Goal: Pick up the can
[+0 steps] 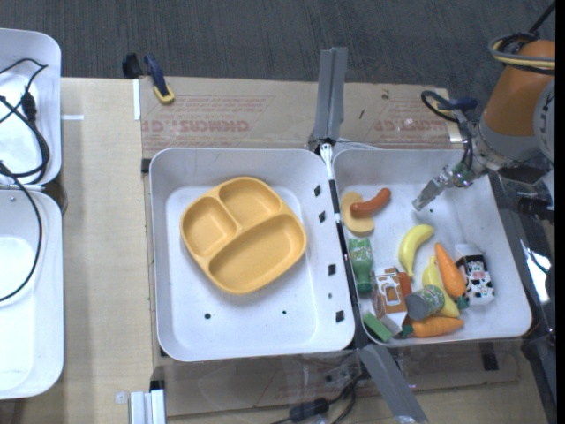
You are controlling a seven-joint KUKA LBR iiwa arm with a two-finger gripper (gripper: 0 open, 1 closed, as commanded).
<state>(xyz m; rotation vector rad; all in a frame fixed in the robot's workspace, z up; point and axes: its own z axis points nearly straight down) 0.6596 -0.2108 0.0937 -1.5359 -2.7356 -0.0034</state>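
A small green can (360,261) lies on its side along the left wall of the right bin (508,237), below a tan slice and a red sausage (372,201). My gripper (424,200) hangs over the upper middle of that bin, reaching in from the right. It is up and to the right of the can and well apart from it, just above the yellow banana (413,244). Nothing shows in its grasp.
Toy food crowds the right bin's lower half: carrots (448,272), a cow-print carton (477,281), an orange box (389,291) and a grey lump (425,303). A yellow divided plate (244,234) sits in the left bin (168,263). A ridge (328,193) divides the bins.
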